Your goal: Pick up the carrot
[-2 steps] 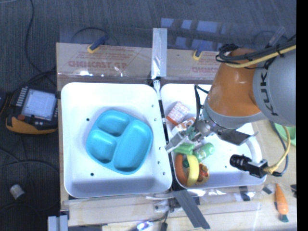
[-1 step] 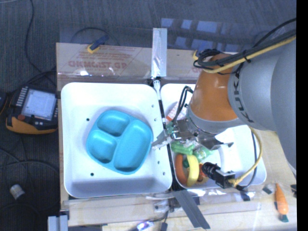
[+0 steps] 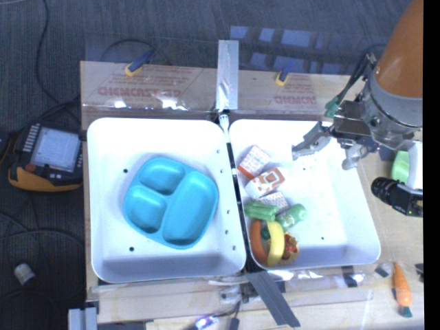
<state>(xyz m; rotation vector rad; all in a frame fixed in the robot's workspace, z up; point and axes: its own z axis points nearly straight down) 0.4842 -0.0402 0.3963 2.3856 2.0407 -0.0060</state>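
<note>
Though heaped, toys [image 3: 269, 208] in right bin [image 3: 344, 212]

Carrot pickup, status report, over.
Hand open, holding nothing, over right bin. Carrot in its near-left corner. Banana lies against it.

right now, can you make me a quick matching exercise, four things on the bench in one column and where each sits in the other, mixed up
Things:
1. blue divided plate
2. banana
3. pincer
4. carrot

Places:
A. on the bench outside the bins, near the front right corner
B. above the far side of the right bin
C. in the left bin
D. in the pile at the front left corner of the right bin

Pairs: 1-C, 2-D, 3-B, 4-A
</note>
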